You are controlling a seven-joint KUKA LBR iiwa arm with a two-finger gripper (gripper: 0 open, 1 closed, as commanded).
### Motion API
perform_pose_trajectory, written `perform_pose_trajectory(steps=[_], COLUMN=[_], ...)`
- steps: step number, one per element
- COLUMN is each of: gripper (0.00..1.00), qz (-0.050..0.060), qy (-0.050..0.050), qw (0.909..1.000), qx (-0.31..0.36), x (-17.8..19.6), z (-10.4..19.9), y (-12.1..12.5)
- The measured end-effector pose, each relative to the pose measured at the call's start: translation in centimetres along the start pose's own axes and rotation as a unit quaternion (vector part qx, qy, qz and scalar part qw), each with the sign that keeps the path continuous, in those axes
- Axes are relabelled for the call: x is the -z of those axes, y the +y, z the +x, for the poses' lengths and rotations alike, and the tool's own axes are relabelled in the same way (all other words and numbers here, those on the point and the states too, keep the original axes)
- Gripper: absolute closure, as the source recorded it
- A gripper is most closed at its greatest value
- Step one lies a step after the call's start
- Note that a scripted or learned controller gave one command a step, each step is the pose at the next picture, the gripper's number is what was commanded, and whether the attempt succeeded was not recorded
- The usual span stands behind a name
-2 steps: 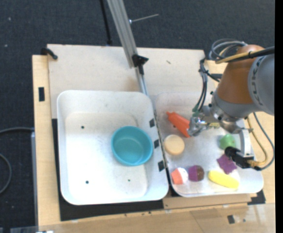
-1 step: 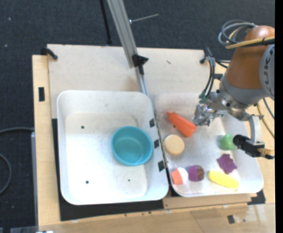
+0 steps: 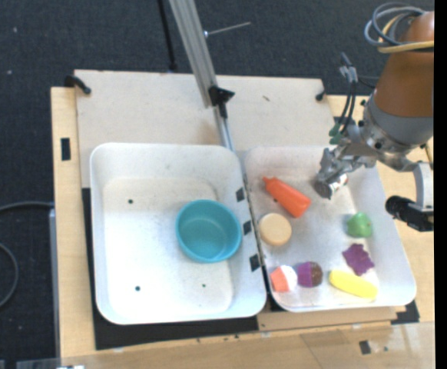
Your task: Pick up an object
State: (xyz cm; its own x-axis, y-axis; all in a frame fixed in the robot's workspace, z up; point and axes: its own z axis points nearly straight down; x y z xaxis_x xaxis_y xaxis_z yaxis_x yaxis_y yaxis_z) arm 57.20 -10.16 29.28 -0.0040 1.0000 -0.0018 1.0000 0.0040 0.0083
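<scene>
Dark carpet lies around the pale wooden surface [image 3: 147, 106], which carries two shallow white bins side by side. We see the left bin [image 3: 131, 175] holding a blue bowl [image 3: 208, 231], upright, near its right wall. We see the right bin [image 3: 389, 244] holding the small things: an orange carrot [image 3: 286, 194] lying tilted near the top left, a round tan piece [image 3: 275, 229] just below it, a green piece [image 3: 359, 224] to the right, a purple piece [image 3: 357, 257] under that, and along the bottom a red and white piece [image 3: 283, 278], a dark purple ball [image 3: 309, 274] touching it, and a yellow banana [image 3: 353, 284]. We see the gripper [image 3: 329, 183] hanging above the right bin, just to the right of the carrot. We cannot tell whether the jaws are apart or together, and we see nothing between them.
</scene>
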Motion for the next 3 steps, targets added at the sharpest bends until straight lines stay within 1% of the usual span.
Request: perform_pose_trajectory(steps=[1,2,3], gripper=[1.0,1.0,1.0], qz=[0.003,0.005,0.005], qy=[0.001,0.001,0.001], qw=[1.0,1.0,1.0], qx=[0.001,0.001,0.001], x=[-0.3,-2.3,-4.4], z=[5.7,10.1,15.0], y=[-0.4,0.3,0.4])
